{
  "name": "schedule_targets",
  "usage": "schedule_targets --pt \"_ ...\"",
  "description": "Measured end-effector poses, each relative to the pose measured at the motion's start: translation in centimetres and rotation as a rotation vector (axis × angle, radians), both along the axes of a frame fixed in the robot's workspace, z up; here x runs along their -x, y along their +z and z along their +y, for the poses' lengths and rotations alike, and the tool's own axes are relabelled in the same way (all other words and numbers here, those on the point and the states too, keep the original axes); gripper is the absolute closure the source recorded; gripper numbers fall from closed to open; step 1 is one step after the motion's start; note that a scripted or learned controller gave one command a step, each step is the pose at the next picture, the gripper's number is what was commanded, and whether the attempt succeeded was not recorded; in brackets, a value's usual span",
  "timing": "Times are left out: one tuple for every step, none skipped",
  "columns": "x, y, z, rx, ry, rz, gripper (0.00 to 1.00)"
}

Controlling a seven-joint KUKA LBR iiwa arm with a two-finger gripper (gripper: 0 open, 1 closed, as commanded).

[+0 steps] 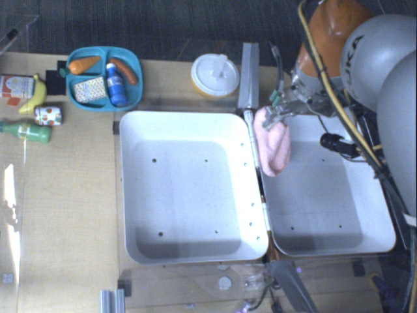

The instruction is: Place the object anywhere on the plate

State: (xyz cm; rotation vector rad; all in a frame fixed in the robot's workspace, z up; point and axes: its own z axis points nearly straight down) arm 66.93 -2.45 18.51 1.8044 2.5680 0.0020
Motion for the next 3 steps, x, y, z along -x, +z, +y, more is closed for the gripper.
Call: schedule_targets --pt "-0.1 4.1 0.2 -0.001 0.006 -0.002 1.00" --pt "1.2 3.5 4.9 0.000 0.410 -0.001 1.00" --pt "3.6 4.1 8.6 0.001 0.814 -0.002 1.00"
